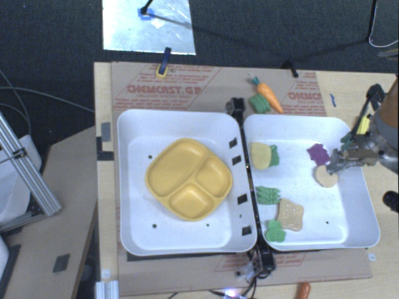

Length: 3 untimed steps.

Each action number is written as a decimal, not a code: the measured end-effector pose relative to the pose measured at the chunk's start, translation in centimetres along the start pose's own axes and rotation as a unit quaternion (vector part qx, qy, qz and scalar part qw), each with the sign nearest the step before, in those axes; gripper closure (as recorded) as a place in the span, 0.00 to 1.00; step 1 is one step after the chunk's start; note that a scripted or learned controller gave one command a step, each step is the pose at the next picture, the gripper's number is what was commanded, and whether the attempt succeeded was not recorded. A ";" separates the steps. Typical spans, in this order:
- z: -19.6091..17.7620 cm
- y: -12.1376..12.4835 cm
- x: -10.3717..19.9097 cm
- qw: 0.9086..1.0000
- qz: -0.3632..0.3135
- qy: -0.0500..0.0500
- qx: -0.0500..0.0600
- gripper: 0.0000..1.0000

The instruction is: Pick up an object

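Left bin (134,167): holding one yellow divided plate (189,178), turned at a slant, its three compartments showing bare
Right bin (358,220): holding six small toy foods, spread apart from one another
Upper left of right bin: a yellow piece with a green edge (264,156) is lying near the divider between the bins
Lower left of right bin: a green leafy piece (267,195) is sitting just above a tan slice (290,215), with a second green piece (275,232) touching the slice's lower left corner
Upper right of right bin: a purple piece (318,154) is lying just above a pale round disc (325,178)
Gripper (337,162): reaching in from the right over the right bin's far side, hanging between the purple piece and the pale round disc
Disc and tool: the disc is lying directly below the gripper's tip, possibly touching it, though the view is too coarse to be sure
Fingers: too blurred to say whether they are apart or together
Outside the bins: a toy carrot (267,97) is resting on the cardboard sheet (187,86) behind the right bin
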<state>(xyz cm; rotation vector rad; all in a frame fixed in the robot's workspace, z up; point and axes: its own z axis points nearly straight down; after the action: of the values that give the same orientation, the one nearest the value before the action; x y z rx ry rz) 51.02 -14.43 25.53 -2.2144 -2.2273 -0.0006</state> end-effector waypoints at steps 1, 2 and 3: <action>-0.9 -2.0 -6.6 1.000 0.005 -0.002 -0.001 1.00; 3.3 -2.3 1.0 1.000 -0.002 0.001 0.001 1.00; 5.0 -2.3 5.8 1.000 -0.001 0.001 0.000 1.00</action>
<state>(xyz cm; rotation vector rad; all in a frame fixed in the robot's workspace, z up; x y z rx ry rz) 48.72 -8.65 20.58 -2.2119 -2.2290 -0.0023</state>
